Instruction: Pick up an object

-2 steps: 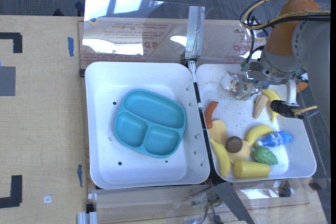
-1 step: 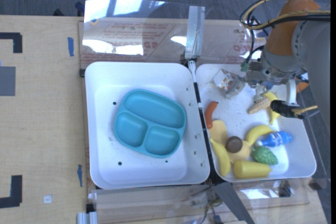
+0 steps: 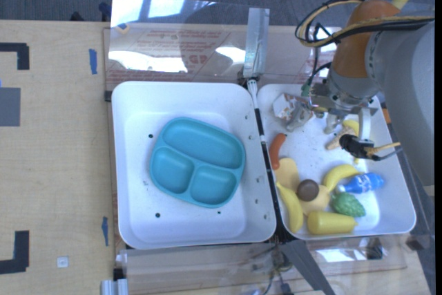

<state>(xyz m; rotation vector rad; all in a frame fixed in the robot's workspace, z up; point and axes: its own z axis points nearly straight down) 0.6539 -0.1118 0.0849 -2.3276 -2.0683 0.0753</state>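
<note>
– At the right side of the bench, which unit is largest?
– The grey arm [image 3: 407, 79], with its orange band [image 3: 359, 38] above the wrist. It reaches over the far half of the right bin [image 3: 399, 221].

– Next in size?
– The left bin [image 3: 128, 176], set just beside the right bin. It holds a teal divided plate [image 3: 197, 161], which lies flat near the centre and has three compartments.

– Gripper status?
– The gripper [image 3: 316, 124] is low over the far half of the right bin. Its fingers appear spread, with bare bin floor between them and nothing pinched. The view is cluttered at that point, so treat this reading as probable.

– Location of the items available for pickup?
– All are in the right bin.
  - The near half holds a tight cluster: a long banana [image 3: 288, 202] along the left wall, a second banana [image 3: 338, 175], and a yellow block [image 3: 330, 222] at the near edge.
  - A green item [image 3: 347, 204] touches the yellow block.
  - A blue item [image 3: 364, 183] lies just right of the second banana.
  - A brown ball [image 3: 307, 188] sits between the two bananas.
  - An orange-red stick [image 3: 277, 147] lies against the left wall, farther back.
  - A crumpled white item [image 3: 282, 106] sits at the far left corner, just beside the gripper.
</note>
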